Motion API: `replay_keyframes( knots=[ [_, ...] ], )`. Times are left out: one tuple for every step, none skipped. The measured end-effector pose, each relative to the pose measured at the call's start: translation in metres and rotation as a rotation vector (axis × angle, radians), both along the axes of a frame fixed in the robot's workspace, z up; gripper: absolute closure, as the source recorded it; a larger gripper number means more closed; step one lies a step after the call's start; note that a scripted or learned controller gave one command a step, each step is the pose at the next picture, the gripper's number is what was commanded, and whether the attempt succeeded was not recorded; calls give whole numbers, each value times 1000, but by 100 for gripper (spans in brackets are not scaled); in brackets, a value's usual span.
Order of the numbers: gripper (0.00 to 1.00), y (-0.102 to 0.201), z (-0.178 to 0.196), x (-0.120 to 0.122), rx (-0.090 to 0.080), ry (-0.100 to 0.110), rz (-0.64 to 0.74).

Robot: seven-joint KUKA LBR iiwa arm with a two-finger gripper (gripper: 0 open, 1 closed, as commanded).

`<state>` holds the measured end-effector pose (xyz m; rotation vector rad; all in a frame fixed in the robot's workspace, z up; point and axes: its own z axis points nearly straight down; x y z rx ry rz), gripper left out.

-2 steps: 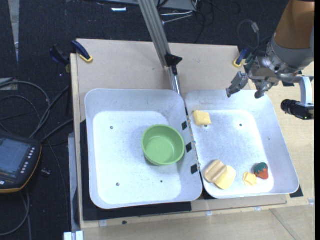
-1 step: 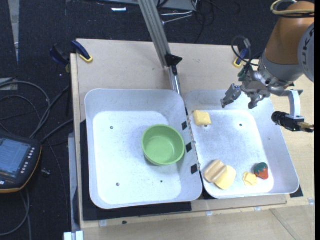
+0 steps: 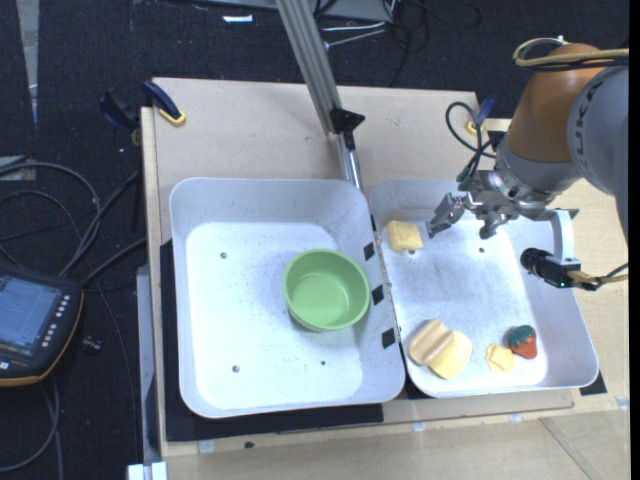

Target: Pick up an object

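— Nearest the camera, what lies by the tabletop's (image 3: 250, 128) front edge?

— Both white bins. By the right bin's (image 3: 560, 313) front rim sit a pale yellow lump (image 3: 440, 346), a small yellow piece (image 3: 500, 358) and a red-and-green toy (image 3: 522, 341), the last two touching, towards the front right corner.

— And the left bin (image 3: 230, 268)?

— It holds a green bowl (image 3: 326, 288), upright, right of its middle, close to the wall it shares with the right bin.

— Anything else to pick?

— A yellow block (image 3: 404, 236) at the right bin's back left corner, just beside the dividing wall, well apart from the front three.

— Where is the arm?

— It comes in over the tabletop's right edge, orange band (image 3: 550, 113) above the back right corner. The end effector (image 3: 468, 218) hangs over the back of the right bin, between the block and the right wall, near the block yet not touching it.

— Its fingers?

— Spread apart, one towards the block, one towards the bin's middle, with nothing between them.

— Other items?

— A grey pole (image 3: 315, 68) slants across the tabletop's back edge, a blue clamp (image 3: 160, 98) grips the back left corner, and a handheld screen (image 3: 30, 323) lies on the floor off the left edge.
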<state>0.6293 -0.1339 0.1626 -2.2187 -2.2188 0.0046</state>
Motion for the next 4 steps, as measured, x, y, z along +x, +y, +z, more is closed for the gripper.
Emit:
replay_keyframes(
  knots=[
    [0, 4, -42, 1, 0, -3, 1],
    [100, 3, -31, 1, -1, -5, 0],
    [100, -1, 29, 8, -1, -9, 0],
    [100, -1, 61, 8, -1, -8, 0]
  ],
)
